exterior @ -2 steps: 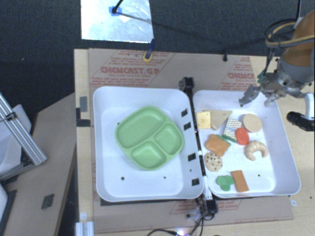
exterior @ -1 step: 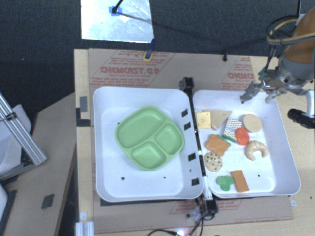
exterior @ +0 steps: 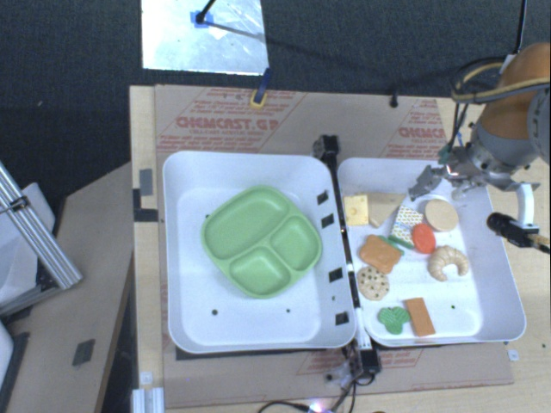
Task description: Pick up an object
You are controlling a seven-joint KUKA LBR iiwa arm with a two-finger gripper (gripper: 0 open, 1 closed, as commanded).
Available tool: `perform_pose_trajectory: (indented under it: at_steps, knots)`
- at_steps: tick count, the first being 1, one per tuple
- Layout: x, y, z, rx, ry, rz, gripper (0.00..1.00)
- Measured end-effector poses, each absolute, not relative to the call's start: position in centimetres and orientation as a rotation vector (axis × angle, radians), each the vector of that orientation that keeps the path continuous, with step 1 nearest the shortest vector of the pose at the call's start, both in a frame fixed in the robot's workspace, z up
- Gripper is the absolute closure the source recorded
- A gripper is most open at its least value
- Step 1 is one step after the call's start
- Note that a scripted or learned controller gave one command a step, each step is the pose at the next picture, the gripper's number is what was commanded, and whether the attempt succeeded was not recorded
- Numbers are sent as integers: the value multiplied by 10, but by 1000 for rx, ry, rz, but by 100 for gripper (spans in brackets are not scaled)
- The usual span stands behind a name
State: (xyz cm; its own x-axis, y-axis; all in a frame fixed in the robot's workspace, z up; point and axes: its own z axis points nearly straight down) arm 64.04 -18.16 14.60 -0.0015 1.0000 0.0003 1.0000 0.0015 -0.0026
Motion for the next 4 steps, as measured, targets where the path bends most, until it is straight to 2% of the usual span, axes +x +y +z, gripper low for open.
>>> perform_pose_trajectory:
  at_steps: [1, 2, 3, 4]
  knots:
    - [640, -185, 104, -2220, -2222, 2, 0]
    - [645, -187, 92, -2229, -2238, -11, 0]
    - [647, -185, 104, -2228, -2239, -22, 100]
    - [650, -178, 167, -2220, -2233, -8, 100]
